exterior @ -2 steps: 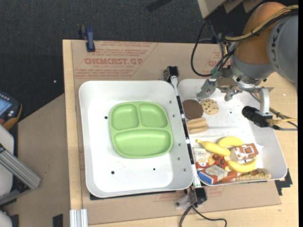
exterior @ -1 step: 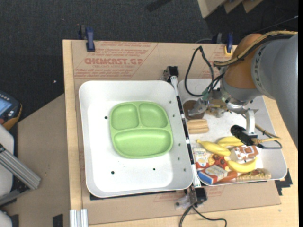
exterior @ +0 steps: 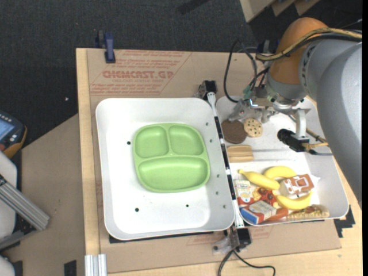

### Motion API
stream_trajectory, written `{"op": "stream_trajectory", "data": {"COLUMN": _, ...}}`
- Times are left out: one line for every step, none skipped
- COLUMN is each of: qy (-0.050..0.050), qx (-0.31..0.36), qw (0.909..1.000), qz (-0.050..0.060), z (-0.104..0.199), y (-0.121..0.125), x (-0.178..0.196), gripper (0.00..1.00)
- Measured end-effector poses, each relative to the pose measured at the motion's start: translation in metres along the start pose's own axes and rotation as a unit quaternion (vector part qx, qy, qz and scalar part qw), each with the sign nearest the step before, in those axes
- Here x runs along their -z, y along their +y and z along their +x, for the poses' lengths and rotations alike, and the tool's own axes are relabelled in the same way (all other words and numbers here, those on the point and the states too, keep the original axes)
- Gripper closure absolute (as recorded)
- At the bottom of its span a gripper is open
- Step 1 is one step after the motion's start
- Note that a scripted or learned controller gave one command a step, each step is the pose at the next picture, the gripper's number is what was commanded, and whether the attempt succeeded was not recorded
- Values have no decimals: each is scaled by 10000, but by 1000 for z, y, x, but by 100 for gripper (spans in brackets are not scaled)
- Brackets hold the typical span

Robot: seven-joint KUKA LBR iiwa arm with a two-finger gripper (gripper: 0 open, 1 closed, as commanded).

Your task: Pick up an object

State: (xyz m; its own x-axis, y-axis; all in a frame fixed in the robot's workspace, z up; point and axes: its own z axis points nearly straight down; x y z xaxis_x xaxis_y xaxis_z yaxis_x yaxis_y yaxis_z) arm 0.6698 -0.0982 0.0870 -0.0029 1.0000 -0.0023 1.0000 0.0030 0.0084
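Two white bins sit side by side on the table: the left bin holds one green divided plate, and the right bin holds two cookies, two bananas, one tan block and some packaged snacks. The pale chocolate-chip cookie lies at the far end of the right bin, touching the dark brown cookie; the yellow bananas lie mid-bin. The tool hangs just above the pale cookie, and I cannot tell how it is set.

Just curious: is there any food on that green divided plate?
No, the green plate lies bare in the left bin; the food sits in the right bin.
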Motion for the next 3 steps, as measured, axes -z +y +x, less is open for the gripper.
{"op": "stream_trajectory", "data": {"qy": 1, "qx": -13, "qw": 10000, "qz": 18, "z": 4, "y": -2, "x": 0, "gripper": 0}}
{"op": "stream_trajectory", "data": {"qy": 10, "qx": -22, "qw": 10000, "qz": 14, "z": 0, "y": -26, "x": 1, "gripper": 0}}
{"op": "stream_trajectory", "data": {"qy": -21, "qx": -45, "qw": 10000, "qz": 14, "z": -95, "y": -3, "x": -2, "gripper": 0}}
